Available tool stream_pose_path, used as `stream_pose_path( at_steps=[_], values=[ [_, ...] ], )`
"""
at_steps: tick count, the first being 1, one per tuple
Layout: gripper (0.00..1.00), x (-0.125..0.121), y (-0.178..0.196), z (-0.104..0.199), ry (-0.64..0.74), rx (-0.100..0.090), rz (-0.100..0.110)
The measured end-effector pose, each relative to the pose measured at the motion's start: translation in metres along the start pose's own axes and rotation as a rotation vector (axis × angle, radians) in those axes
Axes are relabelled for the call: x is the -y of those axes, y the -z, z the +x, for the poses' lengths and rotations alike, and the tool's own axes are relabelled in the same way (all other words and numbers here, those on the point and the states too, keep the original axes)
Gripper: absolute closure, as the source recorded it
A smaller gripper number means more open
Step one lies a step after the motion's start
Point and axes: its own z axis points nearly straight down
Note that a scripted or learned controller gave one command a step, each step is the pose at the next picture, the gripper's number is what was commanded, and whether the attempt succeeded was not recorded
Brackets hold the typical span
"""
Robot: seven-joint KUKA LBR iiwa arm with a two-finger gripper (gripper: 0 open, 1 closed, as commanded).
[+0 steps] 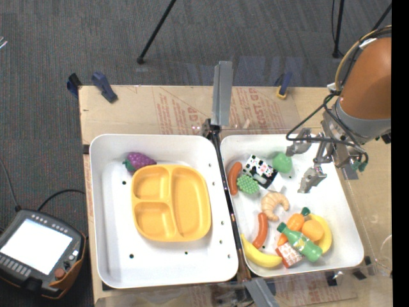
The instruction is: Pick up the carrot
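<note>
Where the pincer (313, 179) hangs over the upper right part of the right bin (348, 200), its two grey fingers (305, 184) point down with nothing between them, set fairly narrow as far as the slanted view lets me judge. The carrot (295, 222) lies below and a little left of it, near the bin's lower middle, a small orange toy with a green top. It is probably light, hard plastic, smooth enough to slip, and not fragile; a firm squeeze should do no harm. The best hold looks to be across its thick middle, fingers set crosswise to its length, not on the tapered tip or the leafy cap. Room is tight: a croissant (275, 203) sits just above and left of it, an orange ball (314, 229) touches or nearly touches it on the right, a green bottle (300, 242) lies just below, a sausage (261, 229) stands near on the left, and a banana (271, 256) curves along the bottom. The fingers will need a narrow opening to drop between neighbours without nudging them. The bin's right wall and bottom rim are well apart from the carrot, so a straight lift upward has open air. The left bin (105, 203) holds a yellow plate (171, 203) and grapes (138, 160).
</note>
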Motion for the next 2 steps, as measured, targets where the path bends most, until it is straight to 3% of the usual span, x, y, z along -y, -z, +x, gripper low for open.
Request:
stream_pose_path(
  at_steps=[1, 2],
  values=[
    [0.00, -0.002, -0.137, 0.049, 0.169, 0.001, 0.000],
    [0.00, 0.022, -0.136, 0.092, -0.005, 0.052, 0.008]
  ],
)
